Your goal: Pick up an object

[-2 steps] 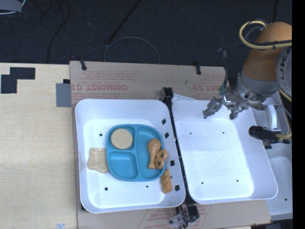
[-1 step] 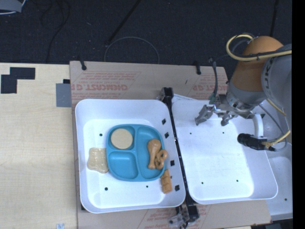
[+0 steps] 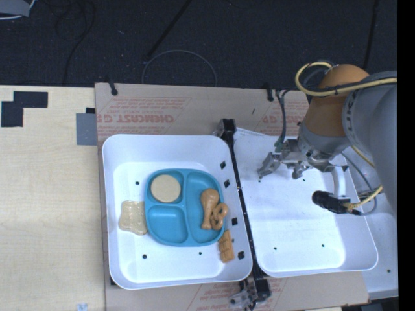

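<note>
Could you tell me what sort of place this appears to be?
Probably a robotics lab test bench: two white bins clamped side by side, a robot arm reaching in, and toy food on a blue divided plate.

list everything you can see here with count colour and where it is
bins: 2, white, side by side on the bench
divided plate: 1, blue, in the left bin
round flat food piece: 1, cream, in the plate's upper left compartment
bone-shaped piece: 1, tan, in the plate's right compartment
pretzel-like piece: 1, brown, beside the bone-shaped piece
pale piece: 1, beige, in the left bin, left of the plate
small brown piece: 1, at the plate's lower right edge
cardboard sheet: 1, brown, under the bins
arm: 1, grey with orange band, over the right bin
tool: 1, metal, above the right bin's upper part
</note>
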`<act>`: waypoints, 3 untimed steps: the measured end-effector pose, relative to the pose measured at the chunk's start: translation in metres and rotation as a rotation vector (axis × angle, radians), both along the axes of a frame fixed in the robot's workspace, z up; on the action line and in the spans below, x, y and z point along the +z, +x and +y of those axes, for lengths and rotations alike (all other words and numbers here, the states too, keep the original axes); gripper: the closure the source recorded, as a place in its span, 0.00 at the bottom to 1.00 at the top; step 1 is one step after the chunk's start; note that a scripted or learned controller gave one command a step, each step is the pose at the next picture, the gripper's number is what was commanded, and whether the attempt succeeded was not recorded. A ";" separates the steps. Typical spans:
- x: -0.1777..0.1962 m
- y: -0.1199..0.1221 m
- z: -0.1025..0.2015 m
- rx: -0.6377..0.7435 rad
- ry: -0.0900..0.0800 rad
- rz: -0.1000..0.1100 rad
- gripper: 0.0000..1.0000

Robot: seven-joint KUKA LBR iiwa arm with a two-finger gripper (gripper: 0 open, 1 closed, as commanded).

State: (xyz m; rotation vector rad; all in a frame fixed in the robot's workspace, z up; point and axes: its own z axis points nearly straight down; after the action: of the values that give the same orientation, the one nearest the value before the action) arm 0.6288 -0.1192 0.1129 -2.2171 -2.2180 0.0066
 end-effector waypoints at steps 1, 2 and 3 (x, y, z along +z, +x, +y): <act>0.013 0.001 -0.001 -0.002 0.000 -0.002 1.00; 0.065 -0.009 -0.003 -0.005 -0.001 -0.009 1.00; 0.114 -0.008 0.006 0.001 -0.001 -0.010 1.00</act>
State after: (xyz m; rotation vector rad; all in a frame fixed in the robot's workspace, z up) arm 0.6207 -0.1132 0.2272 -2.2216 -2.2243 -0.0032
